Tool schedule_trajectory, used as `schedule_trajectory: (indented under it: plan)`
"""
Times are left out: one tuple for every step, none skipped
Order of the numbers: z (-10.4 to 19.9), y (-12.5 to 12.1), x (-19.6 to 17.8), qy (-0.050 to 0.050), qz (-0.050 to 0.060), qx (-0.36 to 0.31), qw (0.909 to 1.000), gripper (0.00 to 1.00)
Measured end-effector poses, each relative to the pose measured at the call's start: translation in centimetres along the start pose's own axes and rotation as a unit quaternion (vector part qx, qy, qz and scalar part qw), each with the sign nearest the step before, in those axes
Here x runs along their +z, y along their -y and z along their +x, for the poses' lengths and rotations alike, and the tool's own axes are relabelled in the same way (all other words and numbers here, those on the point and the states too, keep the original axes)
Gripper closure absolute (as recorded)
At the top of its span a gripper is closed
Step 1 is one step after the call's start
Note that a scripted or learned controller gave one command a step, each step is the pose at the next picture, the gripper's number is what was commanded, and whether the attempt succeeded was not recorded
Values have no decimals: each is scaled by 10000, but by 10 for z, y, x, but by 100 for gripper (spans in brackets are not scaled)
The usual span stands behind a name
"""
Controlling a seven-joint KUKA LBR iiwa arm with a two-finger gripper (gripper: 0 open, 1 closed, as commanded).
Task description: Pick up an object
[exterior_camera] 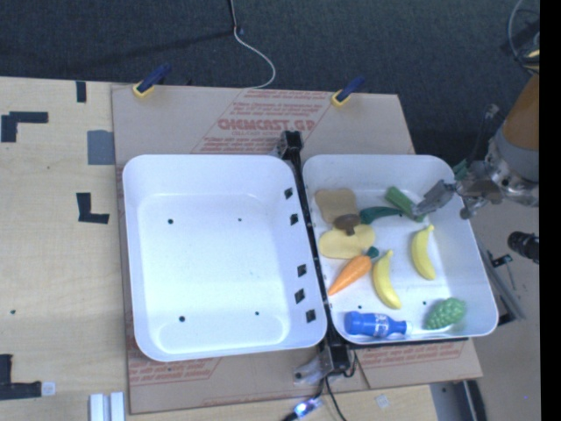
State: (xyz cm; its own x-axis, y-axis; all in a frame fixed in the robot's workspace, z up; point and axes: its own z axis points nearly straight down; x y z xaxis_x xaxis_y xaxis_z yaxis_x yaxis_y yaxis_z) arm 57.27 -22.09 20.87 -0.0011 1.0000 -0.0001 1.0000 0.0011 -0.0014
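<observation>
**Toys crowd the right bin, arm at its far rim**

Toys fill the right bin [456,261]: a green vegetable piece [401,201] lies nearest the top, with a dark green one [379,212] just beside it, a tan slice [336,204] and a pale yellow piece [345,242] toward the divider, an orange carrot [351,273] below them, two bananas [386,279] [423,252] side by side, a blue bottle [374,325] along the near wall and a green bumpy cluster [445,313] in the near right corner. None is lifted — all rest on the bin floor.

The gripper [443,196] reaches over the right bin's upper right corner, near the green vegetable piece; how far its claw is spread cannot be made out, and nothing shows between it. The left bin [210,253] sits alongside on a cardboard sheet [254,125].
</observation>
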Motion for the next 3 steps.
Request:
schedule_trajectory:
  plan:
    - [86,2,129,-16,6,-24,10000,0]
    - [123,40,124,-2,3,-5,10000,0]
    - [122,38,115,1,4,-2,10000,100]
